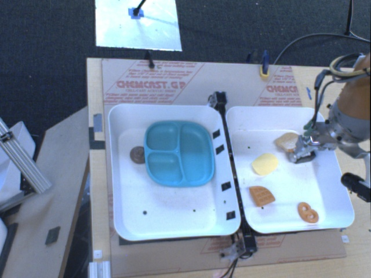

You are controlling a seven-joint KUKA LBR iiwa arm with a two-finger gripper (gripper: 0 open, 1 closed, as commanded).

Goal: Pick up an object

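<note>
The right bin (330, 213) holds a pale tan bread-like piece (286, 141) near its far side, a yellow rounded piece (265, 164) in the middle, an orange wedge (262, 196) and an orange pretzel (308, 213) toward the front. My gripper (301, 153) hangs low over the right bin, just right of the tan piece and close against it. The grey arm (351, 112) comes in from the right.
In the left bin (122, 213) a blue divided plate (177, 153) lies flat, with a small brown round object (137, 154) at its left edge. A black strip (226, 161) runs between the two bins. Cables (313, 39) arc above the bench's far right.
</note>
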